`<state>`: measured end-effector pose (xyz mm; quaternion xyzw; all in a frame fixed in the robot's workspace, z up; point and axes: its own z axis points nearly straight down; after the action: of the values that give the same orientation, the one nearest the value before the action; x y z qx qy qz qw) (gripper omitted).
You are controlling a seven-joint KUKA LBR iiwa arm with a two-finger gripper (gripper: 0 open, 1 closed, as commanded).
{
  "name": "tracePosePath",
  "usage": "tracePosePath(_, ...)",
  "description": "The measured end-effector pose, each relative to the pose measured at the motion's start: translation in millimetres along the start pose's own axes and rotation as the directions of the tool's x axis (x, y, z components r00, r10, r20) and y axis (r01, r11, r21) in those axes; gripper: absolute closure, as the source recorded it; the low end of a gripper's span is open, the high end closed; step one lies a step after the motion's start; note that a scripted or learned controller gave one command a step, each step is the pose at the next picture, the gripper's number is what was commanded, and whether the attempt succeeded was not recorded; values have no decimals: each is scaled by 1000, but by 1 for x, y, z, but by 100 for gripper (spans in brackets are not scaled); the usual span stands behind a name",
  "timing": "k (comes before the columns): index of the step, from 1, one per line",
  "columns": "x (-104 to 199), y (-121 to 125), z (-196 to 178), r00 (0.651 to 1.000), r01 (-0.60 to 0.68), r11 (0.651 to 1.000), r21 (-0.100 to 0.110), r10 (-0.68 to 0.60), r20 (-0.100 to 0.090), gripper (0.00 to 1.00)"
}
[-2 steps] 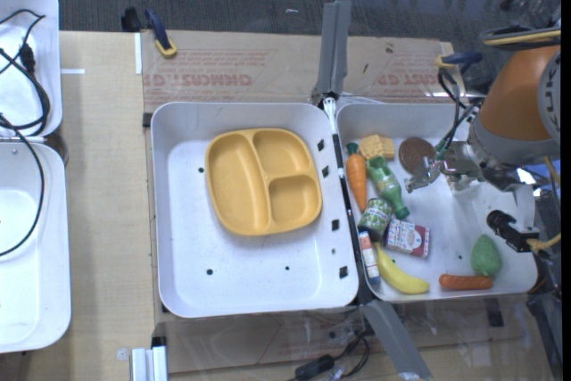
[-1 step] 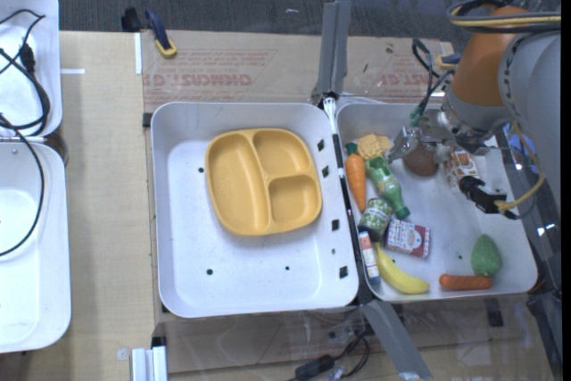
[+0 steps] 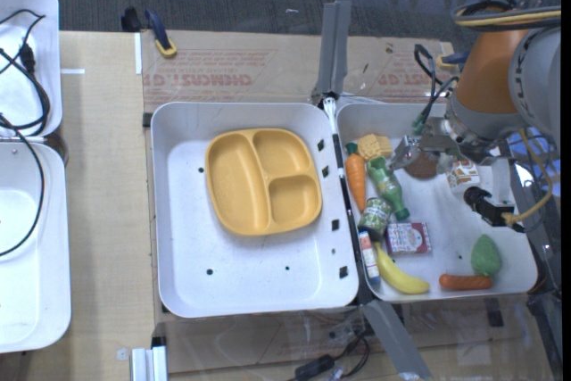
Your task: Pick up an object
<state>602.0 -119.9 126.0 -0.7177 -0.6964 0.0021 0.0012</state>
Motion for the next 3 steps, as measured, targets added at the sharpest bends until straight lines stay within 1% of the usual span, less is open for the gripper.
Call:
tracePosePath(1, 0, 0, 0, 1000, 0, 1000, 0, 0, 0, 0)
tracePosePath(2, -27, -14, 36, 995, 103, 995, -3, -103, 0, 0)
tracePosePath(3, -29, -15, 30, 995, 100, 995, 0, -100, 0, 100)
